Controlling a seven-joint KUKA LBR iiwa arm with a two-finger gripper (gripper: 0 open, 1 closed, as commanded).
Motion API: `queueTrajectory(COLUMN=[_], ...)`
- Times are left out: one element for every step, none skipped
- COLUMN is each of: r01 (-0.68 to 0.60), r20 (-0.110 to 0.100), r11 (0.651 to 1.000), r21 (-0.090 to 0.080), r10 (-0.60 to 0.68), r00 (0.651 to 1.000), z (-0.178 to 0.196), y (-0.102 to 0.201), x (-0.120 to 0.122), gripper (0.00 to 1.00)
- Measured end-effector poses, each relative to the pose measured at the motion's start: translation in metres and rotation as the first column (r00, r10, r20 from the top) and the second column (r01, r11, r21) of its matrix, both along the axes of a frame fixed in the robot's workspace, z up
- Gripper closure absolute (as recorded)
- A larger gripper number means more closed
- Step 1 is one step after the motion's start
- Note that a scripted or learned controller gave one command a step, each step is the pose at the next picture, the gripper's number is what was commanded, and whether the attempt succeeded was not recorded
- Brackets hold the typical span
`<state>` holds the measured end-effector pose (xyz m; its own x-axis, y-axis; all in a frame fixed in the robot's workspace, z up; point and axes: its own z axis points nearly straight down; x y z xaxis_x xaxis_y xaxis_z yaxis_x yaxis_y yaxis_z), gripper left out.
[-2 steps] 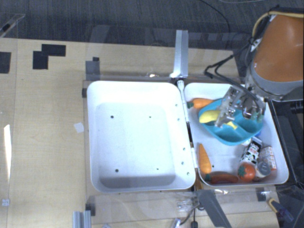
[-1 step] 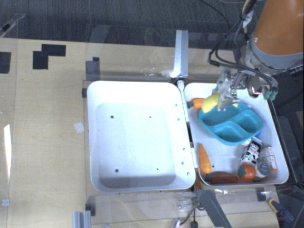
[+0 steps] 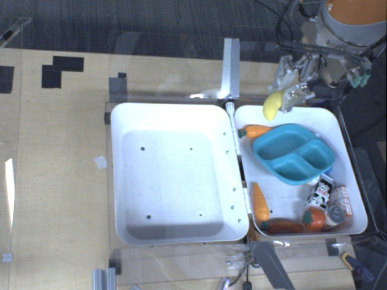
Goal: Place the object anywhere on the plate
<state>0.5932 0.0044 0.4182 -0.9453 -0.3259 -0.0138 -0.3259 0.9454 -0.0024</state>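
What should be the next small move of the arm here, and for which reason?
Probably carry the yellow lemon forward and lower it over the blue plate. The gripper sits at the right bin's far edge with the lemon at its fingers, while the plate lies just in front of it.

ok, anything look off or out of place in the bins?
One thing: the lemon sits at the right bin's far rim, beside the gripper, not on the blue plate. A carrot is tucked against the plate's edge. Nothing spilled.
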Motion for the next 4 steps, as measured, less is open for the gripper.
queueTrajectory(r01=[0.002,0.022,-0.456,-0.692], r20=[0.013,-0.001,-0.002,-0.006], r11=[1.000,1.000,0.890,0.722], r21=[0.003,-0.001,-0.008,-0.013], r10=[-0.002,-0.022,0.456,0.692], r00=[1.000,1.000,0.890,0.722], z=[0.013,0.020,0.019,0.019], y=[0.002,-0.006,-0.064,-0.210], x=[0.002,-0.056,-0.074,-0.082], gripper=[1.00,1.00,1.00,1.00])
